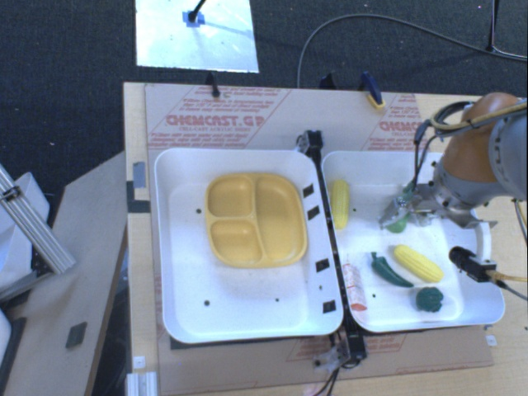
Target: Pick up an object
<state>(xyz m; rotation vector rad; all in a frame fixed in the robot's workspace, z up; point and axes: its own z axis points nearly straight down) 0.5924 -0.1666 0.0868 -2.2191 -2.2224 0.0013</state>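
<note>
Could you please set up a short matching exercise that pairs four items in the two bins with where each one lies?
Things:
1. yellow divided plate
2. upright corn cob
3. broccoli
4. small tube

Places:
A. near front right corner of the right bin
B. against the divider, front of the right bin
C. middle of the left bin
D. beside the divider, back of the right bin

Pairs: 1-C, 2-D, 3-A, 4-B

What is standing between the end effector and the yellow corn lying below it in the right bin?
Nothing visible. The end effector is low in the right bin, and bare white floor separates it from the yellow corn. The green pepper lies left of the corn, off that path.
</note>
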